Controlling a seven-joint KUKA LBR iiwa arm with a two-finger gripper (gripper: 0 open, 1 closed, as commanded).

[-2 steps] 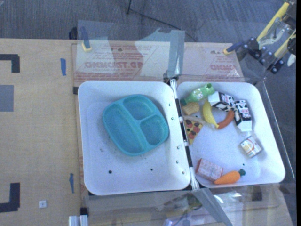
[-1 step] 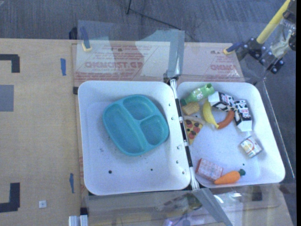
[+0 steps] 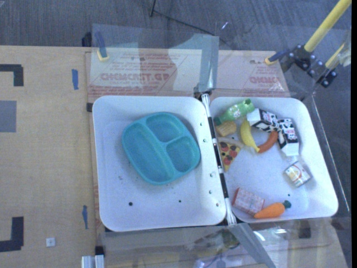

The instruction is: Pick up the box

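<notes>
Nearest the camera, in the right-hand shallow white bin [image 3: 326, 197], an orange toy carrot [image 3: 269, 210] lies along the front wall, green tip to the right. Touching it, or just about, on its left is the flat pinkish-red rectangular box [image 3: 248, 201]. That box sits in the bin's near-left corner, close to the divider between the two bins. It lies flat, and its long axis slants from far-left to near-right, with the right end tucked against the carrot.

The carrot crowds the near side and the bin walls hem in the left, while the top of the box is uncovered. A little farther back on the right, a small white-and-yellow can [image 3: 297, 173] stands well apart.

Farther still there's a cluster: a pizza slice [image 3: 227, 151], a yellow banana [image 3: 248, 135] and a black-and-white patterned carton [image 3: 289, 137], with a green toy [image 3: 237, 109] at the back.

In the left white bin [image 3: 109, 194] sits a teal divided plate [image 3: 162, 148]. Beyond both bins, a cardboard sheet with red print [image 3: 139, 74] lies on the surface. As for the tool, apart or together, I can't tell.
</notes>
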